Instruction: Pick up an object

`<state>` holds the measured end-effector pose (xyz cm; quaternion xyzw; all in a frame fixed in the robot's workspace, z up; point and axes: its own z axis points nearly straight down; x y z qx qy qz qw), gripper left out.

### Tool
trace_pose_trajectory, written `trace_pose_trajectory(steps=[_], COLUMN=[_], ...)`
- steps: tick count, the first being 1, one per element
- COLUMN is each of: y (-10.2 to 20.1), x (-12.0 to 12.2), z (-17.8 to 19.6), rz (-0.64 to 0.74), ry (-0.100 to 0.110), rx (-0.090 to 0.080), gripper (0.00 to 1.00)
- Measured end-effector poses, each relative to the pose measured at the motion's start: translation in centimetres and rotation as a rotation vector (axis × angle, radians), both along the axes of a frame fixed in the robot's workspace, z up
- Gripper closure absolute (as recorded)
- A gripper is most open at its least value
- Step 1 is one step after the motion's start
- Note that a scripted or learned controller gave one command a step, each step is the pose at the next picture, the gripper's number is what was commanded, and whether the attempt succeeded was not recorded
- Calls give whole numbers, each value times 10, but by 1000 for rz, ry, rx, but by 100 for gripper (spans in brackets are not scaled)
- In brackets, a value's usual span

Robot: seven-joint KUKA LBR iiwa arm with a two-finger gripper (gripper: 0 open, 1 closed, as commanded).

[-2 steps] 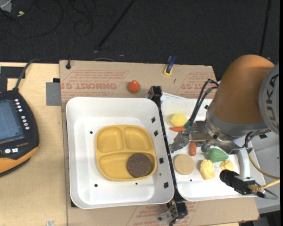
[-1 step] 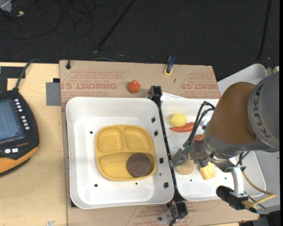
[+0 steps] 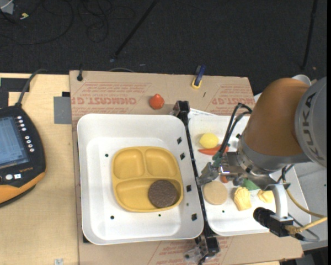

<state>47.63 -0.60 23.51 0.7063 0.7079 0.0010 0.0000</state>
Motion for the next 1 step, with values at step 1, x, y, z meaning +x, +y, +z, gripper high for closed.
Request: trace_pose_trajectory(steps=[1], y=[-2], x=[0], z=[7], rz=[-4], ry=[6], rx=[0], gripper=[100])
